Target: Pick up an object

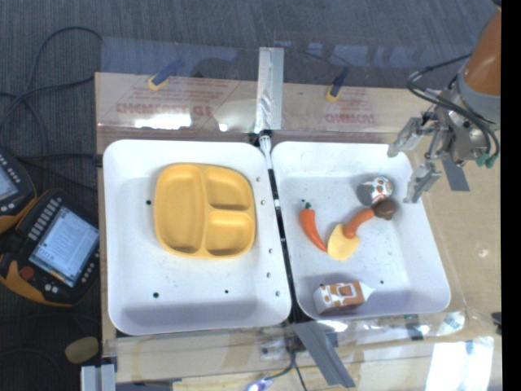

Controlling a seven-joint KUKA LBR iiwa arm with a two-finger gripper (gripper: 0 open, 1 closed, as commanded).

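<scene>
Gripper (411, 167) open, fingers spread and holding nothing, above right bin's (423, 287) upper right corner; just beside it a small round toy (375, 189), then orange carrot (312, 226), yellow-ended spoon-like piece (352, 230), small carton (340, 296); yellow divided tray (204, 210) in left bin (130, 300).

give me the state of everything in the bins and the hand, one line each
hand: open, holding nothing, over the right bin's far right corner
yellow tray: right side up in the left bin, compartments bare
carrot: lying flat in the right bin, apart from the hand
yellow and orange piece: lying flat, touching the brown ball
brown ball: resting beside the round white toy
round white toy: resting near the bin's far right
small carton: lying on its side against the near wall
</scene>
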